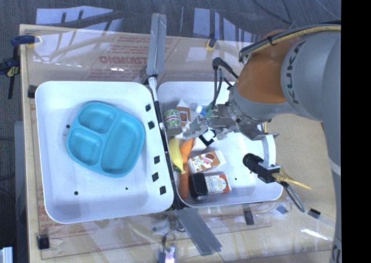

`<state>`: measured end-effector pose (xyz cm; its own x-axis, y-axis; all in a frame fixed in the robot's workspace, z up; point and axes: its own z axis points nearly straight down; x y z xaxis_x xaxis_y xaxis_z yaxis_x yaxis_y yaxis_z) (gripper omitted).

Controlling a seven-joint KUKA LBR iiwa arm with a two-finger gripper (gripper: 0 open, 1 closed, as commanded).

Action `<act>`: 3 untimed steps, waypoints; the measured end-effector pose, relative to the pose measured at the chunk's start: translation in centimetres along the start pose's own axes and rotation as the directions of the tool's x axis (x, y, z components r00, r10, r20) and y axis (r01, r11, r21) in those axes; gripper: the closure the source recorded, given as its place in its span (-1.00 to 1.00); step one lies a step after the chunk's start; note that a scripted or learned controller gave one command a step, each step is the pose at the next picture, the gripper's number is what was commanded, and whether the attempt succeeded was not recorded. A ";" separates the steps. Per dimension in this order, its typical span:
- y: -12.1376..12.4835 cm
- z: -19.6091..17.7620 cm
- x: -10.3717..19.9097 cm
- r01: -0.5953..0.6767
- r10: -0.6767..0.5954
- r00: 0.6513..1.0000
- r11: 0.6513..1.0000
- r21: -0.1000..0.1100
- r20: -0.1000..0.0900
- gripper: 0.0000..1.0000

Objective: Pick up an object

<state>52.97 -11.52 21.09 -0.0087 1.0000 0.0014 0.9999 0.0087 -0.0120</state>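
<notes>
You have the gripper (200,130) low in the right bin (264,195), over the clutter along its left side — whether it is released or clenched you cannot tell from here. No object sits visibly in it. Come straight down on one item and lift clear before moving. The banana (175,153) and the orange piece (185,147) lie touching, with the small can (172,119) just beyond and two cartons (207,162) nearer — crowding is your risk. The blue tray (105,138) sits in the left bin (52,198), well apart.
</notes>
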 end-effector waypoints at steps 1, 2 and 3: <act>2.1 9.5 -0.6 0.025 -0.025 1.000 0.999 -0.030 0.008 -1.00; 2.0 9.0 -0.6 0.031 -0.030 0.999 0.999 -0.022 0.009 1.00; 2.0 9.0 -0.6 0.030 -0.030 1.000 0.999 -0.023 0.009 -1.00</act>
<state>54.89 -12.11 12.09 -0.0389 0.9992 -0.0076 0.9992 0.0390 0.0107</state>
